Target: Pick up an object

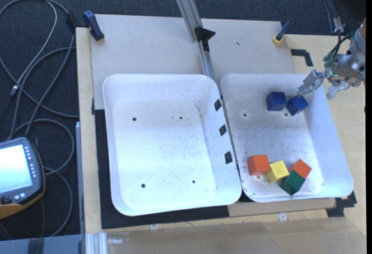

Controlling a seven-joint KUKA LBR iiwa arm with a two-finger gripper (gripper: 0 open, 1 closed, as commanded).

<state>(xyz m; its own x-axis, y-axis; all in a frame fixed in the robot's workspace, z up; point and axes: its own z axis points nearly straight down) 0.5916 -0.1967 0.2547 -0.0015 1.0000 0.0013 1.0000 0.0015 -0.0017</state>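
Two blue cubes lie in the right bin [325, 131] near its far side, one [276, 100] to the left of the other [296, 105]. My gripper [317, 90] hangs over the bin's far right edge with its fingers spread, so it is open. Its left fingertip [303, 90] sits just above the right blue cube, and nothing is between the fingers. At the bin's near edge sits a cluster of an orange cube [258, 164], a yellow cube [278, 170], a second orange cube [301, 168] and a green cube [292, 182].
The left bin [116, 131] stands beside the right one, with black clips [222, 129] along the shared rim. A slanted metal rail [186, 3] crosses the back of the bench. A pendant with a screen [17, 174] and cables lie on the floor at left.
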